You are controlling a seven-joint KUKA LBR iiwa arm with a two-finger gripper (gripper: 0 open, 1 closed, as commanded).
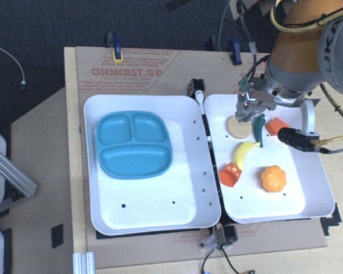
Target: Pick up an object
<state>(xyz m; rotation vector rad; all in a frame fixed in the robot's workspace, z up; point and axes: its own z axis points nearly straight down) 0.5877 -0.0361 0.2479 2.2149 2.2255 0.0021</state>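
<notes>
Right bin [308, 204] near half bare, pincer [252, 114] at far edge

Even overhead light, mild glare on the white bins [160, 210], soft shadows, slightly soft focus throughout.

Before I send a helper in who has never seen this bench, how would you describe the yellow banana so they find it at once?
Look at the right-hand white bin, the one without the blue divided plate. Near its middle, just below the gripper, lies the banana. It is the only long, curved yellow piece, above the red strawberry and left of the round orange.
</notes>
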